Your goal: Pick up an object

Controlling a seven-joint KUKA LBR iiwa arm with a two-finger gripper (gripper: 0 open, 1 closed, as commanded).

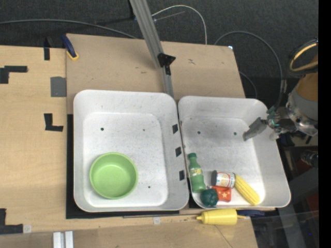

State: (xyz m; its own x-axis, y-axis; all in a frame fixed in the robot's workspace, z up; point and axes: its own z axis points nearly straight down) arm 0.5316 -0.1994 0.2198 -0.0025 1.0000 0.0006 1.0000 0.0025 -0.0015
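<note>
My pincer (257,127) hangs over the upper right edge of the right bin (217,107), well apart from everything I might take; whether it is released or clenched I cannot tell. The pickings crowd the bin's near corner: a green bottle (195,172), a small can (224,180), a corn cob (247,190), heaped so closely that a clean grasp looks awkward. The green bowl (113,175) sits alone in the left bin (124,99).

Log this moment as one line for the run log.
arm: at right bin's right edge | gripper: over bin, nothing seen held | objects: green bottle, corn, can at near edge | left bin: green bowl
</note>
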